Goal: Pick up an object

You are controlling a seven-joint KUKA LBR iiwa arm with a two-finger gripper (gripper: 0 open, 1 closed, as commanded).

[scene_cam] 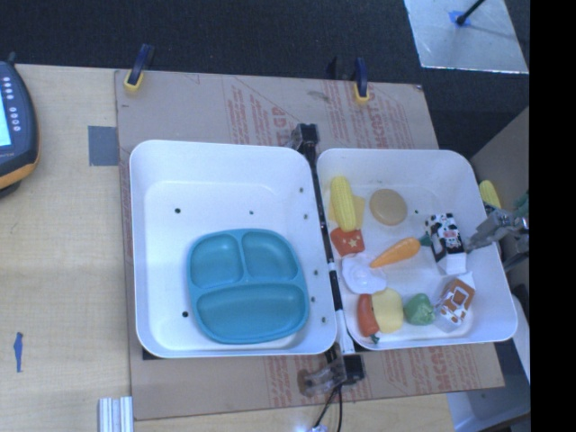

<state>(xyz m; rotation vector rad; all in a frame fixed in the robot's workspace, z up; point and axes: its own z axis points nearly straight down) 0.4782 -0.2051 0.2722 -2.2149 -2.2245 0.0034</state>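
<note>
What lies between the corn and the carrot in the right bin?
In the camera view, a round tan cookie-like piece sits above the line from the corn to the carrot; directly between them the right bin floor is bare white.

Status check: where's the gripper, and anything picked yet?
Gripper at right bin's right rim, nothing visibly held. Nearest: small black-and-white cow toy. Orange plastic carrot lies just left of it.

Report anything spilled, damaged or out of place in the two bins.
Nothing stands out. The blue divided plate lies flat in the left white bin; the toy foods, including the orange carrot and yellow corn cob, lie loose inside the right white bin.
</note>
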